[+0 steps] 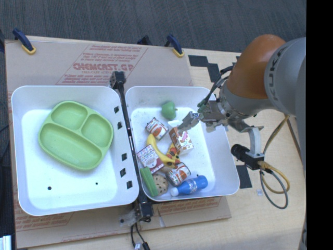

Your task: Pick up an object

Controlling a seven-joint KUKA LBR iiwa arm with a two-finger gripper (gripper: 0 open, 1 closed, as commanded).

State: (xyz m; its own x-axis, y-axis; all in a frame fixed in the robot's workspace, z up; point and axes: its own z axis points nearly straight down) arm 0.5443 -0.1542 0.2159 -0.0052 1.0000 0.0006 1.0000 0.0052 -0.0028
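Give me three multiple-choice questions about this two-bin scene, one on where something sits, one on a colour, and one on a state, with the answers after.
1. Where is the green divided plate?
A. Left bin
B. Right bin
C. On the cardboard

2. What colour is the bottle at the right bin's near edge?
A. Red
B. Blue
C. Black

3. How does the blue bottle rest?
A. Upright
B. On its side
C. Hanging from the gripper

Answers:
1. A, it lies alone in the left bin.
2. B, its body is blue with a white cap.
3. B, it lies flat among the packets, well away from the gripper.
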